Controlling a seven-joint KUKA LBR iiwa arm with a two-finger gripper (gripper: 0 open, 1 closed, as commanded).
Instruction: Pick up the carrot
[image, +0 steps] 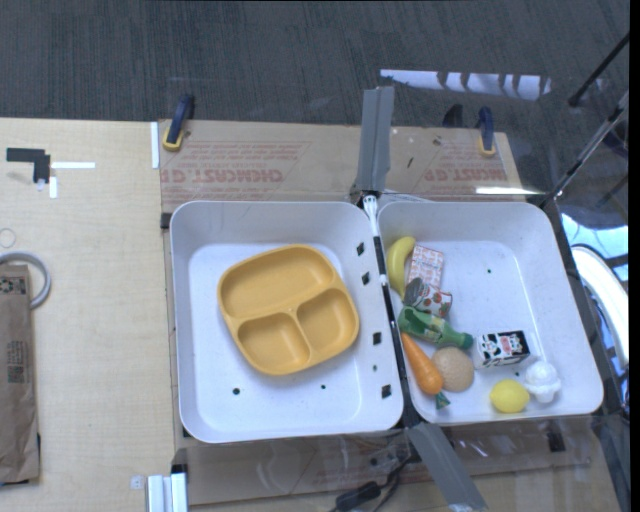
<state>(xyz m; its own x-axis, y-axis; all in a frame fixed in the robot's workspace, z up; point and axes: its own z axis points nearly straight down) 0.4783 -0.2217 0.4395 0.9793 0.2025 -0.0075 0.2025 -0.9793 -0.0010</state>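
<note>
Claw state: cannot tell from my feed, so I log it as unknown and assume nothing is held. Nearest the camera in the right bin (560, 260), the carrot (422, 366) lies flat along the left wall, leafy end toward the near rim, touching a tan round item (456, 370) on its right side. Judging by looks it is a toy: light, rigid, smooth plastic skin, likely to slip if pinched near the tapered tip. I would take it across the thick orange middle, jaws closing along the free axis, though wall and tan piece crowd both flanks. Beside these sit a lemon (509, 396) and a white lump (542, 379). Further back, a small milk carton (502, 347), a green vegetable (432, 326), printed cartons (426, 268), a banana (400, 262). Left bin (200, 330) carries a yellow divided plate (288, 308).
</note>
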